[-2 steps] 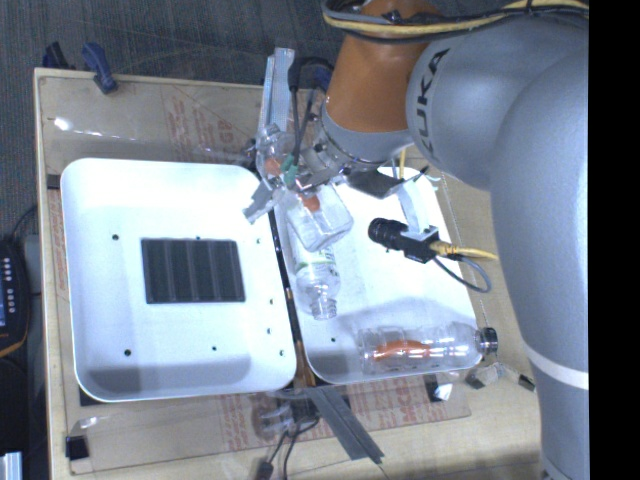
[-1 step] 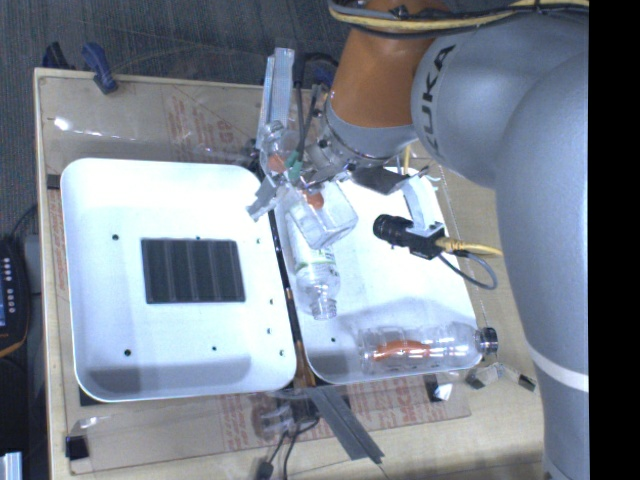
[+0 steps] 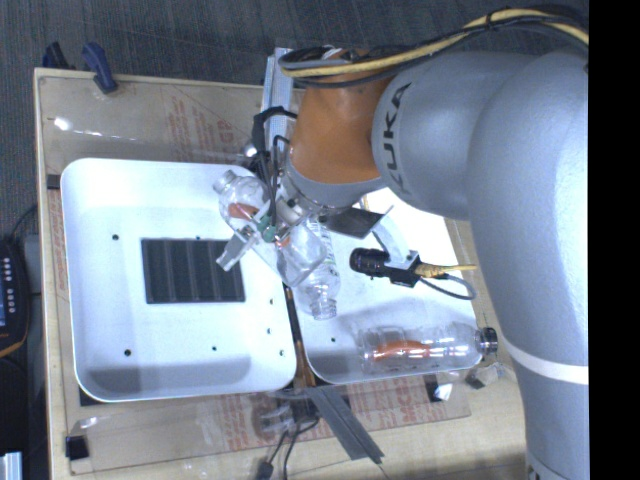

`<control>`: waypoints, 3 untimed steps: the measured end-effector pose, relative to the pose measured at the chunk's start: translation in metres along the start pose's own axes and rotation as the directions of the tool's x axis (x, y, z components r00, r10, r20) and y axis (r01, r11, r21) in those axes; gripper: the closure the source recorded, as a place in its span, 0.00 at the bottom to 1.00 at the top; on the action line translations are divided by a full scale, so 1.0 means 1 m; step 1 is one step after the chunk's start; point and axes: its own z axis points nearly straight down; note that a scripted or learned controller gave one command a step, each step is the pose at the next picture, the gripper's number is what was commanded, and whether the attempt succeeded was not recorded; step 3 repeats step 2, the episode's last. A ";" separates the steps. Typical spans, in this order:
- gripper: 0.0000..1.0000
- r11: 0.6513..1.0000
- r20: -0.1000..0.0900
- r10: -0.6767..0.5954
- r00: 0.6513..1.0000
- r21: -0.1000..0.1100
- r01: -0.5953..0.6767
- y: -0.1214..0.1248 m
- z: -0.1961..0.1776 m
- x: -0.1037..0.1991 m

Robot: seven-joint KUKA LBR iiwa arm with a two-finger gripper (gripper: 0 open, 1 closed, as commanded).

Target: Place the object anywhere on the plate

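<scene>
At the far left you see the table [image 3: 52, 118] with a blue clamp [image 3: 100, 70] on its back corner. Next comes the left bin [image 3: 85, 268], white and shallow, with the plate [image 3: 193, 270] lying flat near its middle as a dark ribbed rectangle with nothing on it. To the right of the plate and a little behind it, over the left bin's right part, you find a crumpled clear bottle [image 3: 236, 197] with a reddish patch showing through it. The jaws sit just right of and below that bottle, under the orange band [image 3: 335, 133], and the bottle looks to be touching them on their upper left side. You cannot tell whether the jaws are apart, together or clamped on it, because clear plastic and wiring crowd the spot. A grey flat piece [image 3: 231, 254] sticks out down and left from there, and its tip overlaps the plate's upper right corner. This bottle is beside the plate, not on it. Right of the jaws a second bottle [image 3: 314, 268], also clear, stands tilted over the seam where the two bins meet. Further right is the right bin [image 3: 335, 373], where a third bottle [image 3: 420, 346] lies on its side along the front wall with something orange inside. A small black part [image 3: 384, 265] with a cable hangs above it, and the grey arm [image 3: 500, 148] covers the rest of that bin.
</scene>
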 end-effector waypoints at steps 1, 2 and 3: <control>1.00 0.944 0.002 -0.331 0.944 -0.001 0.331 -0.009 -0.036 0.032; 0.00 0.944 0.002 -0.330 0.944 -0.001 0.330 -0.010 -0.036 0.032; 0.00 0.944 0.002 -0.330 0.944 -0.001 0.330 -0.010 -0.036 0.032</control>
